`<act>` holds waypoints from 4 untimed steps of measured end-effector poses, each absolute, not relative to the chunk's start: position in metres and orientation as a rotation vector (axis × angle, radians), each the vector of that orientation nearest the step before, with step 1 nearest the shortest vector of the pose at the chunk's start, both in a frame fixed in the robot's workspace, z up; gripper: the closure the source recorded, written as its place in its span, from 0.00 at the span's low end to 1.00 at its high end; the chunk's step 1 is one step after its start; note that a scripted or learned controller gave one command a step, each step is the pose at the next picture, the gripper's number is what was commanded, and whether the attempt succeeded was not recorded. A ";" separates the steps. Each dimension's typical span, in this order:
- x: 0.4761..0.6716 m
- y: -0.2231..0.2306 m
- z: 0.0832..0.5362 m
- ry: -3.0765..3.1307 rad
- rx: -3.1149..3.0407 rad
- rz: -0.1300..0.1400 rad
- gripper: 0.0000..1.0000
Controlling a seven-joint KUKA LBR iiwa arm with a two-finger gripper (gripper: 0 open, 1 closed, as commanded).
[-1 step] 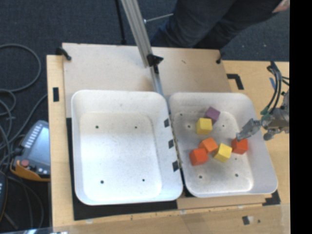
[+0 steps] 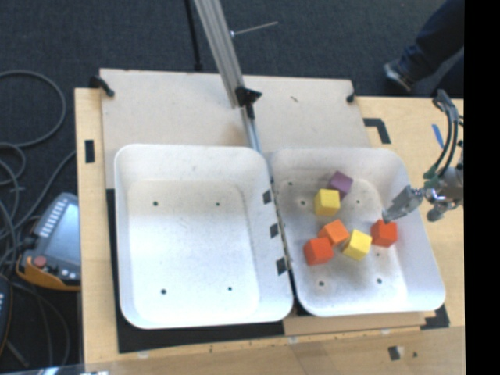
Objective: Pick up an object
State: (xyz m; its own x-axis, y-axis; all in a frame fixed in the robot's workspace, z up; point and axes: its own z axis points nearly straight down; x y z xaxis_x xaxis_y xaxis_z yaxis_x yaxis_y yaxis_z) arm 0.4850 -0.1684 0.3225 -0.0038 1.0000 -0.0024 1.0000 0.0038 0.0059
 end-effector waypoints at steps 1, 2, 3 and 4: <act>0.530 -0.149 0.329 2.224 2.213 0.003 0.00; 0.529 -0.099 0.319 2.229 2.213 0.002 0.00; 0.532 -0.091 0.175 2.225 2.225 -0.008 0.00; 0.535 -0.099 0.127 2.206 2.203 0.018 0.00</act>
